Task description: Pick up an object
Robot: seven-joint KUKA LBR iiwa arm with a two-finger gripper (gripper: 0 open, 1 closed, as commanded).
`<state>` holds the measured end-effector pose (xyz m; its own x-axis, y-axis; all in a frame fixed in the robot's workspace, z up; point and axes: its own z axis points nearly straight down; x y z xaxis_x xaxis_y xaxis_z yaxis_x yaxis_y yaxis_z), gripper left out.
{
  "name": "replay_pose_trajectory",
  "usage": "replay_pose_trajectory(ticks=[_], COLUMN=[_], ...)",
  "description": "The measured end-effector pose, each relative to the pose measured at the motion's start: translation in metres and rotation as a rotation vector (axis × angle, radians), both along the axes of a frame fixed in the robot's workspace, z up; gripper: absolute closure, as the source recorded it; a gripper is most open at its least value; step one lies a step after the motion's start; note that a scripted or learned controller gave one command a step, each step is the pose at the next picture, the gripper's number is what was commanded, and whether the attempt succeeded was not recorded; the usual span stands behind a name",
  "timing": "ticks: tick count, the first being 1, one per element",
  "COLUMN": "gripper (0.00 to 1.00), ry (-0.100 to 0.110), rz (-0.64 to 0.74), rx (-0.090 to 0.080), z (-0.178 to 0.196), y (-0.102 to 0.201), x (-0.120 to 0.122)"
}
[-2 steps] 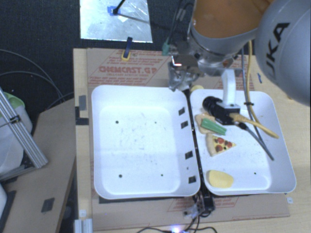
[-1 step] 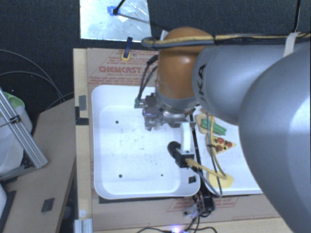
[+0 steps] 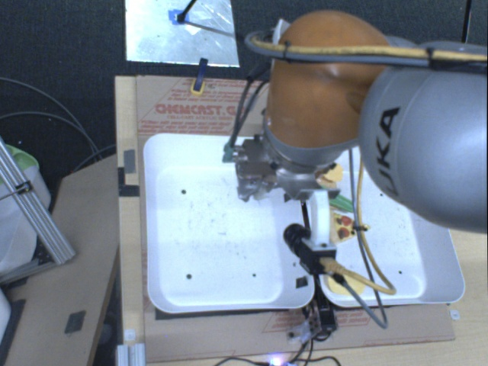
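My gripper [image 3: 254,180] hangs under the big orange wrist band [image 3: 320,82], over the right part of the left white bin [image 3: 191,227], close to the wall shared with the right bin. It is seen from above and nothing shows in its grasp. Partly hidden by the arm, a few small objects lie in the right bin [image 3: 415,261]: a tan piece [image 3: 332,175], a green piece [image 3: 344,202] and a white piece with red and yellow marks [image 3: 344,228]. The left bin's floor shows only dark specks.
Both bins rest on a cardboard sheet [image 3: 183,107]. A blue and yellow clamp [image 3: 200,76] and a shiny metal plate [image 3: 179,17] sit behind them. Black and yellow cables [image 3: 358,279] trail over the bins' front edge. An aluminium frame [image 3: 34,204] stands at left.
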<state>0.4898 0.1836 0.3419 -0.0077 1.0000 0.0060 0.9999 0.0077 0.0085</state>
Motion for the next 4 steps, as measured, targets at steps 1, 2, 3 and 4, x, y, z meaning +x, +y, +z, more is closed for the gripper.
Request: replay_pose_trajectory(ticks=[1,2,3,4], gripper=[1.0,1.0,1.0,1.0], ry=[0.004,0.005,0.008,-0.006], rz=[-0.011,-0.007,-0.009,-0.004], rx=[-0.006,-0.005,-0.006,-0.003], z=[0.016,0.017,-0.019,0.108], y=[-0.06,-0.07,-0.098,-0.109], x=[-0.002,-0.002,-0.003,-0.002])
